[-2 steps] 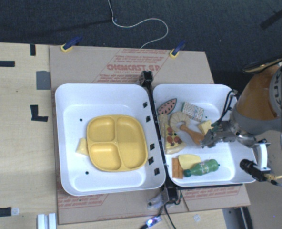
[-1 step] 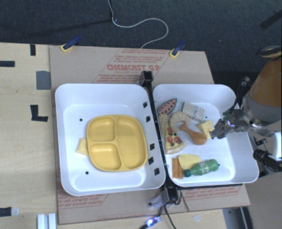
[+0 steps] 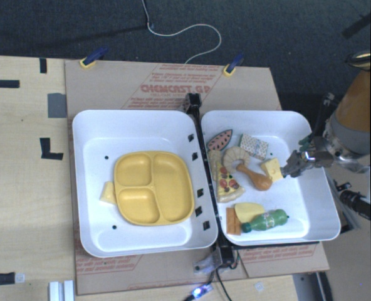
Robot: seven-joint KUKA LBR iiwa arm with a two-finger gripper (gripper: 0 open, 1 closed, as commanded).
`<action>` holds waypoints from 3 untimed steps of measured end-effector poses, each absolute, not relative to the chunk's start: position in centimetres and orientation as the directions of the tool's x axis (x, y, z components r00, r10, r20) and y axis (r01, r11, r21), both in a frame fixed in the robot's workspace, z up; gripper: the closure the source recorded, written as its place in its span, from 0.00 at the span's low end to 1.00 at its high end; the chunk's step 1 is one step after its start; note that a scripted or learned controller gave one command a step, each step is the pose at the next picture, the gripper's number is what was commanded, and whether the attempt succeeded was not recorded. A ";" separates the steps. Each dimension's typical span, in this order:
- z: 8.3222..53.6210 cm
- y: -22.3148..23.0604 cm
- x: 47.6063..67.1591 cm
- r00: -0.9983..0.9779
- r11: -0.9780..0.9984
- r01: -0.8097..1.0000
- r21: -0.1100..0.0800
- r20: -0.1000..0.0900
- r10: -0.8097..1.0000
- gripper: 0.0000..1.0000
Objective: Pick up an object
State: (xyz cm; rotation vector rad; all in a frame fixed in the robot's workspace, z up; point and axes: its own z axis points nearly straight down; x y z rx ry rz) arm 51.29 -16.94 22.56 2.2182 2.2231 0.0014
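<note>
Yellow plastic cheese wedge (image 3: 272, 168) lies just left of the dark hand (image 3: 293, 167) in the right white bin (image 3: 317, 205); whether the hand is spread or pressed together, I cannot tell.

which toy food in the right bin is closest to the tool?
The small yellow cheese block, just left of the tool; the drumstick, pizza slice and green bottle lie farther off.

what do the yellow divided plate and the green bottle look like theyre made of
The yellow divided plate looks like moulded plastic: one even colour, rounded compartment walls, a soft satin sheen. The green bottle in the right bin also looks plastic, seemingly translucent with small bright glints, though it is too small to be sure. Both seem to be toy pieces.
</note>
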 end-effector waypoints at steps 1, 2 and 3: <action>21.4 -11.9 52.2 -0.005 0.005 1.000 -0.002 0.001 1.000 1.00; 22.8 -6.7 53.5 -0.007 0.007 1.000 -0.001 0.002 1.000 1.00; 21.6 -1.1 53.4 -0.006 0.006 1.000 -0.002 0.001 1.000 1.00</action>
